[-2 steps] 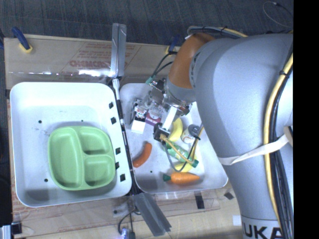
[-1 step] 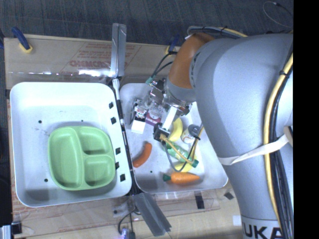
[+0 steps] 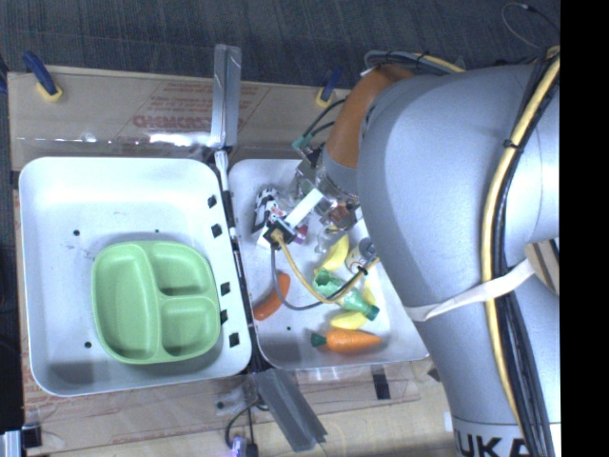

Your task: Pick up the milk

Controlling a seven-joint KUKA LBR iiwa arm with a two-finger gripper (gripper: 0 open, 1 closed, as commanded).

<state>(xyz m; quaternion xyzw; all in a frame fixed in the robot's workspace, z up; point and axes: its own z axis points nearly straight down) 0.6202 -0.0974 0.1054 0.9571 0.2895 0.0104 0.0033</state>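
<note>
Two shallow white bins side by side on the cardboard-covered bench (image 3: pixel 114 103): left bin (image 3: pixel 57 188) and right bin (image 3: pixel 249 174), walls touching along the middle. In the left bin, toward its near half, a pale green divided plate (image 3: pixel 152 298), lying flat, three compartments facing up. Over the right bin, the grey arm (image 3: pixel 447 208), reaching in from the right and hiding that bin's right side, with the orange band (image 3: pixel 347 122) above the wrist. Gripper (image 3: pixel 328 209) low over the far middle of the right bin; how wide open, and whether anything is in its hold, cannot tell from this angle. Just left of the gripper, near the bin's far left corner, what looks like the milk (image 3: pixel 265 201): small, mottled black and white, too small to read for certain; touching the gripper or merely beside it, cannot tell. Nearer the camera, an orange carrot (image 3: pixel 271 299) tilted against the right bin's left wall. By the front edge, a second carrot (image 3: pixel 350 342) with a green top, lying flat. Between these and the gripper, a yellow banana (image 3: pixel 334 251), a green piece (image 3: pixel 328 279) just below it, and another yellow piece (image 3: pixel 352 320) close by. On the bench's far edge, a blue clamp (image 3: pixel 43 76).
</note>
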